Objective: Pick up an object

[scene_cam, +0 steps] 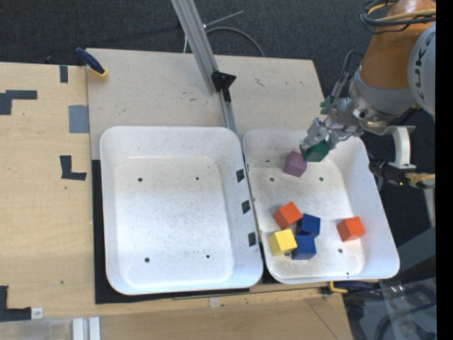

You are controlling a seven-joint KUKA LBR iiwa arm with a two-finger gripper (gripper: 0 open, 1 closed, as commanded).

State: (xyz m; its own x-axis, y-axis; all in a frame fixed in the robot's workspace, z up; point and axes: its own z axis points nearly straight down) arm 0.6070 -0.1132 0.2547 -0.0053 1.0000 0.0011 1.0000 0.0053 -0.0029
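While the arm reaches in from the right, its gripper [315, 149] hovers over the far part of the right bin [379, 261], just beside a small purple block [295, 164] with matte faces and slightly tilted edges. Partial dark letters show on the arm's grey housing, not readable. Whether the fingers are spread or clenched cannot be told; green pads sit against the block's far right corner.

Fixed overhead camera, slanted down, both bins [106, 147] framed.
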